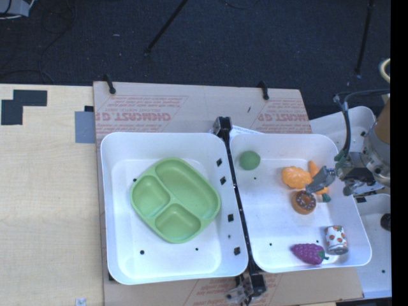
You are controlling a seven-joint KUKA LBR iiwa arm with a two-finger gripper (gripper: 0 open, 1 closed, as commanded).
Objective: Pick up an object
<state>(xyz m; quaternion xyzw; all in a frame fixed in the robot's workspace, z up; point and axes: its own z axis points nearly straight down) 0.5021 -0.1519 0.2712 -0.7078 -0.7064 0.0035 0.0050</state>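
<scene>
The right bin (pixel 274 260) holds several small toys. A green ball (pixel 249 160) lies near its back left. An orange lump (pixel 295 176) and a thin orange piece (pixel 313 167) sit at the back right, with a brown ring-shaped piece (pixel 305 203) just in front of them. Purple grapes (pixel 308 254) and a small white patterned can (pixel 336 239) lie near the front right. My gripper (pixel 320 185) reaches in from the right and hangs over the orange lump's right side and the brown ring. Nothing shows as held.
The left bin (pixel 121 254) carries a green divided plate (pixel 175 199). A black divider (pixel 233 196) runs between the bins. Cardboard (pixel 159 110) lies under both, and a pale wooden bench top (pixel 44 203) spreads to the left.
</scene>
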